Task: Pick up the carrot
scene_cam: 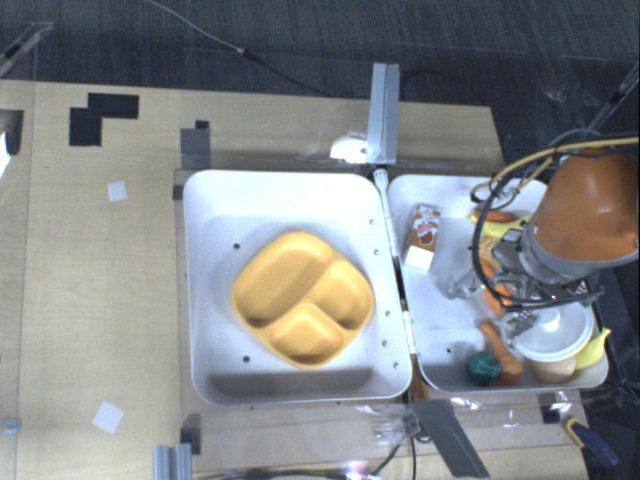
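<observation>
Carrot lies on the right bin floor by a teal thing. Your hand hangs over it; grip state: can't tell. Pick not done.

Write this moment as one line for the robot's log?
arm: over right bin | gripper: low among items, fingers unclear | carrot: lying in bin | yellow plate: left bin

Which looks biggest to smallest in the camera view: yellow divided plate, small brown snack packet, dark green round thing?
1. Yellow three-compartment plastic plate, by far the largest.
2. Small brown snack packet.
3. Dark green round thing, only slightly smaller than the packet, so that ranking is unsure.
</observation>
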Tool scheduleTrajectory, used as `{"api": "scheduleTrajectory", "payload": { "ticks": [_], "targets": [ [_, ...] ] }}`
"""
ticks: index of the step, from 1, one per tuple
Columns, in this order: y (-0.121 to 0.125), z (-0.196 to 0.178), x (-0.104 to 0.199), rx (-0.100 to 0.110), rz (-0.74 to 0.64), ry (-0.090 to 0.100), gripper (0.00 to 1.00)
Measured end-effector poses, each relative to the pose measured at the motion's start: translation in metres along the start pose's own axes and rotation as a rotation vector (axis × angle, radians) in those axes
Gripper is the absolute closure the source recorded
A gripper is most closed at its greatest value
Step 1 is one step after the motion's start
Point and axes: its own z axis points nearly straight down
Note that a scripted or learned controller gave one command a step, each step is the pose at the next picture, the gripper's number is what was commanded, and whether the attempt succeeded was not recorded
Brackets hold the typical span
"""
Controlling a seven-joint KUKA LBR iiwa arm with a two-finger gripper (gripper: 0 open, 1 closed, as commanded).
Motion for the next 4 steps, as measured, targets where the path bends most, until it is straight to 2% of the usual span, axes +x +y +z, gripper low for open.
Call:
{"api": "scheduleTrajectory", "payload": {
  "ticks": [1,2,3,4],
  "targets": [
    [0.043,-0.001,-0.028,0.002,0.014,-0.002,0.0],
    [0.041,-0.015,-0.033,0.01,0.008,-0.01,1.0],
    [0.029,-0.145,-0.04,0.0,-0.299,-0.001,1.0],
    [0.058,-0.173,-0.019,-0.005,-0.716,0.0,1.0]
  ]
}}
